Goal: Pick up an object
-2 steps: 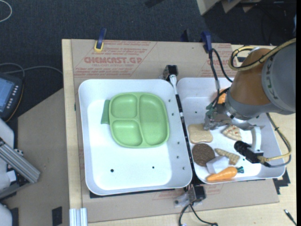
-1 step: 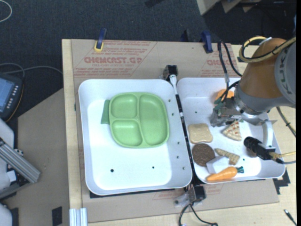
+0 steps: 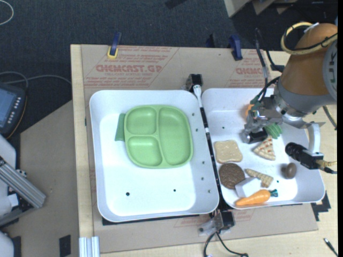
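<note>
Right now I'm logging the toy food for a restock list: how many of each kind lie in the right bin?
Bread slice: 1
Brown round patty: 1
Pizza slice: 1
Carrot: 1
Tan ridged stick: 1
Small brown lump: 1
Total: 6, not counting what sits under the gripper.

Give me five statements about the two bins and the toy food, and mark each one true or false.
1. The green divided plate lies in the left bin. True.
2. The toy carrot lies on the green plate. False: it lies in the right bin, near its front edge.
3. The slice of toast lies just behind the round brown patty. True.
4. The pizza slice lies in the left bin. False: it lies in the right bin, below the claw.
5. The claw is over the left bin. False: it is over the right bin, near its back.
</note>
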Robot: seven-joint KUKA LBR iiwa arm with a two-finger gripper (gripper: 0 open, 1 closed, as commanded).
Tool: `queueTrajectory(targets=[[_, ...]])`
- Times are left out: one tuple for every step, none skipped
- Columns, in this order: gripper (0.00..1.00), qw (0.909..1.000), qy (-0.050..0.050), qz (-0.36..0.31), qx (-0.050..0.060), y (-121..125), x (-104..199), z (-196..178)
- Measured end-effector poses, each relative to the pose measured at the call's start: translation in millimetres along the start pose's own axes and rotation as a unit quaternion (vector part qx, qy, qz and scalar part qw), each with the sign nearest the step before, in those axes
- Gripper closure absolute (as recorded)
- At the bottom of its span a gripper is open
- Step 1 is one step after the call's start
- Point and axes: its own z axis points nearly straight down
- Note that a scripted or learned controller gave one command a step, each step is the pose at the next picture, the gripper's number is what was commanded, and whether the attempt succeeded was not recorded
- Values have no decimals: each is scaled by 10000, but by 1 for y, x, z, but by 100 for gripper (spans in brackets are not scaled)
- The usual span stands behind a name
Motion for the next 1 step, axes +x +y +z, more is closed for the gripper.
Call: queueTrajectory(targets=[[100,10000,-1,1,6,1,0,-30]])
